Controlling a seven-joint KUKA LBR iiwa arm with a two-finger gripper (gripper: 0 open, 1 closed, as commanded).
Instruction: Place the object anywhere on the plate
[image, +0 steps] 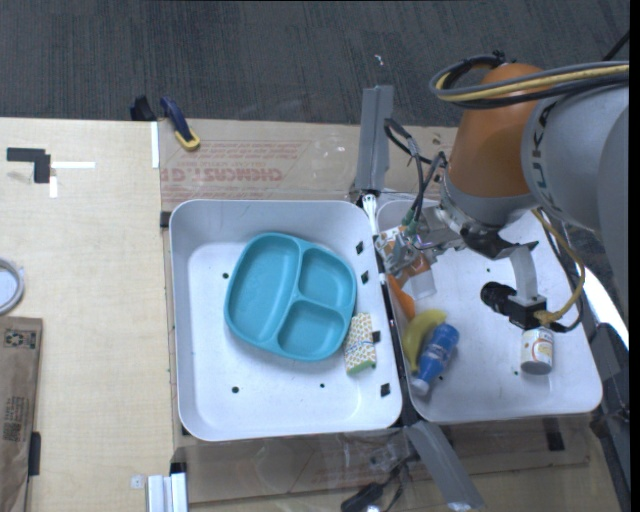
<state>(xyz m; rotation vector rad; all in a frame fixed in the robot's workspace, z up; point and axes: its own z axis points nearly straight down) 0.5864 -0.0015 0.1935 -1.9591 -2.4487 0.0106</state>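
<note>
Two white bins side by side: the left bin (185, 300) with a blue three-part plate (290, 295), nothing resting in its compartments; the right bin (480, 380) with the loose things. Looks to be the pick step, with the placing not yet begun. Hard to name the object for sure; most likely the orange piece (401, 297), lying along the right bin's left wall, just below the gripper (405, 252). Close by, a yellow piece (420, 328) and a blue bottle (436, 352), touching each other; well apart, near the right wall, a small can (537, 352). Over in the left bin, a patterned sponge (361, 344) just beside the plate's lower right rim, touching it or nearly so, not on it.

Pincer state: impossible to tell, whether spread, pressed together or pinching, all lost in the tangle at the wrist.

Calls next, by this reading, for a settle onto the orange piece, a firm close, a lift clear of the bin walls between, then a carry leftward and a release above any compartment. Little room against that wall; easy to nudge the yellow piece.

Reaches in from the right: arm (585, 140) bent over the right bin, orange band (495, 130) high above that bin's top edge, wrist turned down and leftward, gripper low at the bin's upper left corner, near the divide between the bins.
</note>
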